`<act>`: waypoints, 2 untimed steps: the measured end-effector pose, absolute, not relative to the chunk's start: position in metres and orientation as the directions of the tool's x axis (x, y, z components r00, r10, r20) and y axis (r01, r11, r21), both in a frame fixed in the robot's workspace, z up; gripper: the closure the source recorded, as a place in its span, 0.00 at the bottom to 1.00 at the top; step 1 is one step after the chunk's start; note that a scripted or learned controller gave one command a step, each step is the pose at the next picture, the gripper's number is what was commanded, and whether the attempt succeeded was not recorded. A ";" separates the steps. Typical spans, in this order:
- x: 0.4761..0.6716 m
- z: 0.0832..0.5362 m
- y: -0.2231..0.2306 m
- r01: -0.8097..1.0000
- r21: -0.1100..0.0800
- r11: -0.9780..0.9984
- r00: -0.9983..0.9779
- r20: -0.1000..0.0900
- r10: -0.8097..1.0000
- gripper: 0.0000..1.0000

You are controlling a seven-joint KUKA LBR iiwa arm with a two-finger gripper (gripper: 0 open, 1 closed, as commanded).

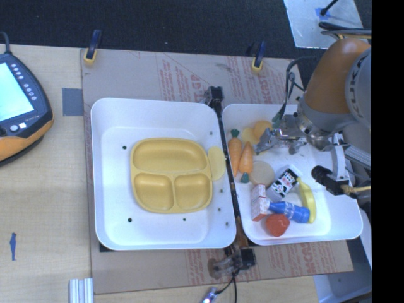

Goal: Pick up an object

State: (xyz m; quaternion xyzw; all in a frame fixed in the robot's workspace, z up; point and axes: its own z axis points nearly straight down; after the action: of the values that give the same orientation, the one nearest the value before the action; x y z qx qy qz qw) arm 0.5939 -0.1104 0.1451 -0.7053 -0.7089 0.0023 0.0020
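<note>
Closest to the camera, at the front edge of the desk [44,219], a small black clamp with wires [235,262] sits just below where the two bins meet.

In the front of the right bin [341,229] lies a red tomato [276,225]. Just behind it a blue bottle [291,211] lies on its side. It touches a small red and white carton [258,202] on its left, and a yellow banana [307,197] is right beside it on the other side. A little further back is a black and white toy cow [284,183], next to a round tan cookie [262,172].

The left bin [113,232] holds a yellow plate with three parts [171,173].

Further back in the right bin, two orange carrots [240,157] lie side by side near the wall between the bins. Behind them sits a yellow lemon [260,131].

The pincer [273,139] hangs low over the back of the right bin, just beside the lemon and above the carrots. The fingers point left. I cannot tell if they are wide or narrow, and nothing can be seen between them. The grey arm with the orange band [338,74] comes in from the right.

At the far left of the desk is an orange and black screen pad [19,106]. Two blue and yellow clips [92,47] hold the back edge of the brown board under the bins.
</note>
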 end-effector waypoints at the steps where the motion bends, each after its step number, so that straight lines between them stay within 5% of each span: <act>1: 0.649 0.095 -0.131 1.000 0.003 0.005 -0.005 -0.002 1.000 0.00; 2: 0.658 0.095 -0.160 1.000 -0.001 0.003 -0.003 0.002 1.000 0.00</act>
State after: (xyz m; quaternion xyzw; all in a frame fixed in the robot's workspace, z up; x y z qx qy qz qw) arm 0.6577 -0.1596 0.0954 -0.7059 -0.7083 -0.0003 0.0013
